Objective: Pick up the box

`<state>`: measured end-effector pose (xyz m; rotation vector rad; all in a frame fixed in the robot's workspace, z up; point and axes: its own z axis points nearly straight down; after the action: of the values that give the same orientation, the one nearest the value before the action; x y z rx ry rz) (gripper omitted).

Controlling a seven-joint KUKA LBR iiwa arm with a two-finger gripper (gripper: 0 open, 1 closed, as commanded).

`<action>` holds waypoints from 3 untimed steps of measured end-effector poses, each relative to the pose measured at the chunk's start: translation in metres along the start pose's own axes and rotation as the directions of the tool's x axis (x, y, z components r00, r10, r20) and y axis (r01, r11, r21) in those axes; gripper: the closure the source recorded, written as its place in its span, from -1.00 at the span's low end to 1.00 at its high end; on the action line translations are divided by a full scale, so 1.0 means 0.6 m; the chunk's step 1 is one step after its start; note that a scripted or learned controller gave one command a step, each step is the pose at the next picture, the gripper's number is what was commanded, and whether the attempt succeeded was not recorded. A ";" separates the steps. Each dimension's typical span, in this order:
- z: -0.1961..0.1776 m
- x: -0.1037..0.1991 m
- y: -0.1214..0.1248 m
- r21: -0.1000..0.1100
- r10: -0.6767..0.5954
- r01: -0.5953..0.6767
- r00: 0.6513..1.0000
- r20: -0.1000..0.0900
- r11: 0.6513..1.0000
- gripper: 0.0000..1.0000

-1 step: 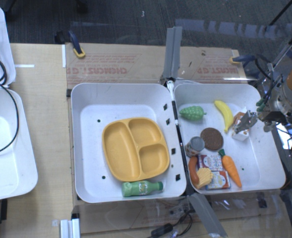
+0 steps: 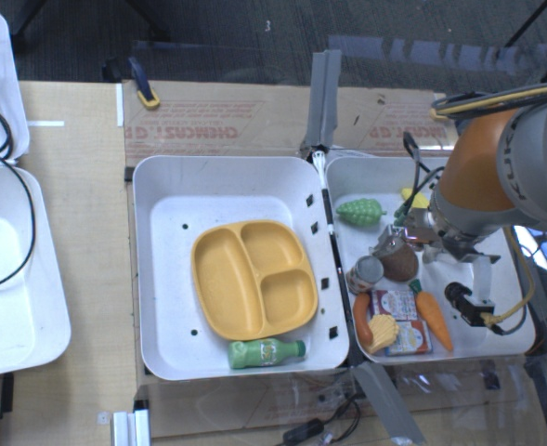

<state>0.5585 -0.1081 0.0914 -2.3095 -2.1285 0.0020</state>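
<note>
Camera view is showing the grey arm (image 2: pixel 524 156) with its orange band reaching in from the right of the frame over the right bin (image 2: pixel 524 337). Its hand (image 2: pixel 398 240) is hanging low among the clutter there, just above a brown round object (image 2: pixel 401 265); whether it is clenched or released cannot be told. The box (image 2: pixel 401 319) is lying flat at the lower middle of that bin, between two carrots (image 2: pixel 433 319), with a yellow piece (image 2: pixel 382 331) resting on it. A green bumpy item (image 2: pixel 359 213) is sitting further up. The left bin (image 2: pixel 157 277) is holding a yellow divided plate (image 2: pixel 253 278) and a green bottle (image 2: pixel 266 352).
</note>
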 end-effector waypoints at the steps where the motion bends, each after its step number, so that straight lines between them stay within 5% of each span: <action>1: 0.000 0.018 0.091 0.000 0.151 -0.151 0.989 0.001 0.989 -1.00; 2: 0.001 0.010 -0.033 0.003 0.310 -0.310 0.951 0.001 0.951 -1.00; 3: 0.000 -0.003 0.110 0.001 0.651 -0.651 0.759 0.002 0.759 -1.00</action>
<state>0.6239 -0.1154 0.0911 -2.9054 -1.1949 0.0062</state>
